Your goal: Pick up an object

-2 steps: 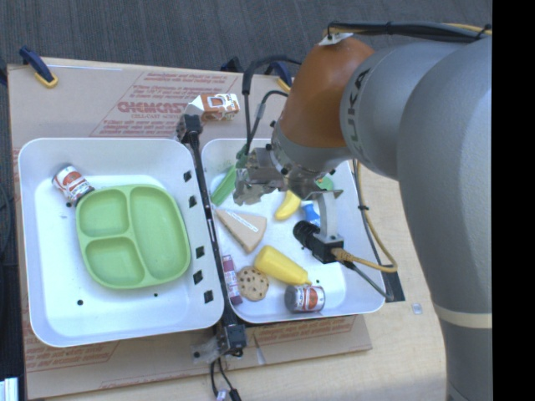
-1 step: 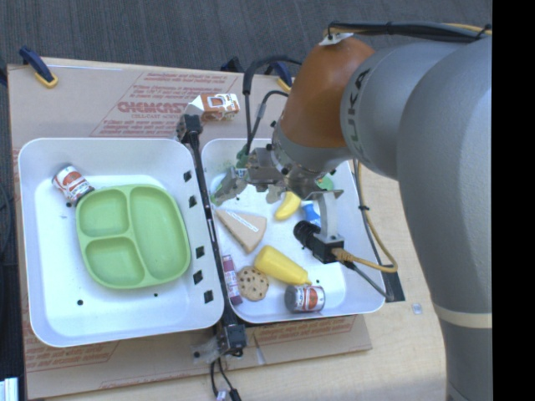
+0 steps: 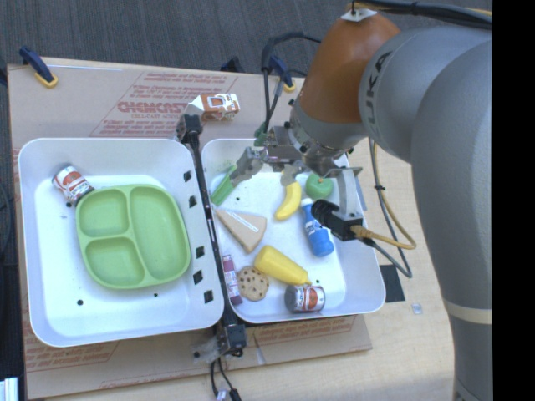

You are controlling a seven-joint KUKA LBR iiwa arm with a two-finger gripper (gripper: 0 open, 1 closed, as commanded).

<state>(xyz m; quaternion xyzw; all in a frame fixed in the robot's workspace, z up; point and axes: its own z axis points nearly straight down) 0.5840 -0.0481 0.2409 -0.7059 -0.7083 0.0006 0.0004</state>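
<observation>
Camera view showed a cardboard-covered counter (image 3: 125, 111) on dark grey carpet (image 3: 125, 15), bearing two white bins. The left bin (image 3: 33, 249) held a green divided plate (image 3: 132, 236) and a small can (image 3: 72, 183). The end effector (image 3: 280, 159) hung over the right bin (image 3: 368, 282); its opening could not be told. A banana (image 3: 289, 200) lay just beside it.

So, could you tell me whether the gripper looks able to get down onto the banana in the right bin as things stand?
Probably yes. The banana lies with its top bare, just below the gripper. The green object and blue bottle sit close on its right, so fingers might crowd there.
</observation>
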